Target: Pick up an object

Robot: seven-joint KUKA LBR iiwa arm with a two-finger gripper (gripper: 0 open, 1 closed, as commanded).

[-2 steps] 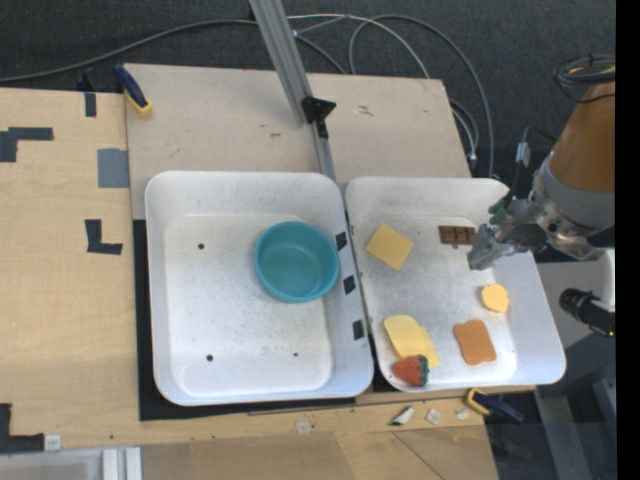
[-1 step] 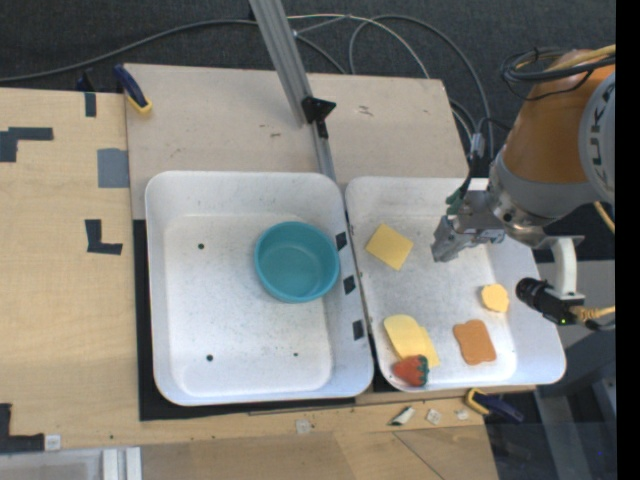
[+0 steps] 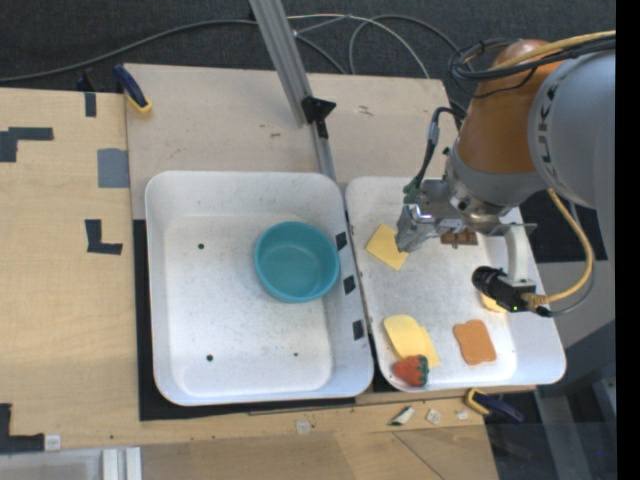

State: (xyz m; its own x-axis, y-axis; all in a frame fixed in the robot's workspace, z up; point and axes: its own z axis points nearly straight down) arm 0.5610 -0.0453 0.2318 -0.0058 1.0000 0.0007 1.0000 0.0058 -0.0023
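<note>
In the right bin [image 3: 535, 363], a yellow wedge-shaped piece [image 3: 384, 247] lies near the left wall. My gripper [image 3: 408, 236] is low over the bin, right at the wedge's right edge and seemingly touching it. Toward the front of that bin lie a pale yellow piece [image 3: 408, 336], a small red and green piece [image 3: 410, 371] touching it, and an orange slab [image 3: 475, 343]. A teal bowl [image 3: 295, 260] sits upright in the left bin [image 3: 190, 368].
The grey and orange arm [image 3: 530, 118] covers the right bin's back right part. A black and yellow fitting [image 3: 500, 288] on a cable hangs over that bin's right side. A slanted metal pole [image 3: 290, 68] stands behind the bins.
</note>
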